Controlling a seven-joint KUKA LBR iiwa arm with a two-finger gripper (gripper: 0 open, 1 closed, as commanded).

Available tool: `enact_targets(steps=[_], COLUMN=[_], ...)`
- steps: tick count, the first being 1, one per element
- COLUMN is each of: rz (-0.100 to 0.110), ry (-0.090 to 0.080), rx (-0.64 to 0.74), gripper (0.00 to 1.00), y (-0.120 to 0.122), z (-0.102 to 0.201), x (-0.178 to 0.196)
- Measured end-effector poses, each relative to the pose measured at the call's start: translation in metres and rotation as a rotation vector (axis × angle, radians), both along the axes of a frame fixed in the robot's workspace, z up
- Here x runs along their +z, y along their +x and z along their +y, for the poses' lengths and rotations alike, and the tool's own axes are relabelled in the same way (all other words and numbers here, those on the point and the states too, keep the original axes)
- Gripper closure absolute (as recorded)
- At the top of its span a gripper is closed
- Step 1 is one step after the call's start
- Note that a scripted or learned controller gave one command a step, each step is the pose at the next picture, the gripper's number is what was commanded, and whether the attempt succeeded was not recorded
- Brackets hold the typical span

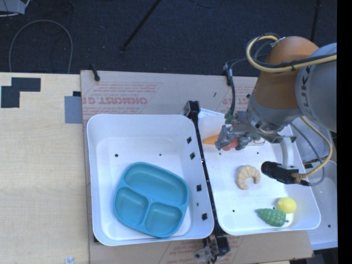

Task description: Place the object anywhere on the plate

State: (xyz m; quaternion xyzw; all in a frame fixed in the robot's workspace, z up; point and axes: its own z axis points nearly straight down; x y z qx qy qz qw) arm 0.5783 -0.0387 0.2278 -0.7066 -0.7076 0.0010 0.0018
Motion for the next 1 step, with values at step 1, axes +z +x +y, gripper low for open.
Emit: enact_targets(steps=[1], rz=[-0.001], ry=[0.000], rx=[0.000], gripper=[1.00], y=[-0.0050], z=[0.0531], x=[0.0091])
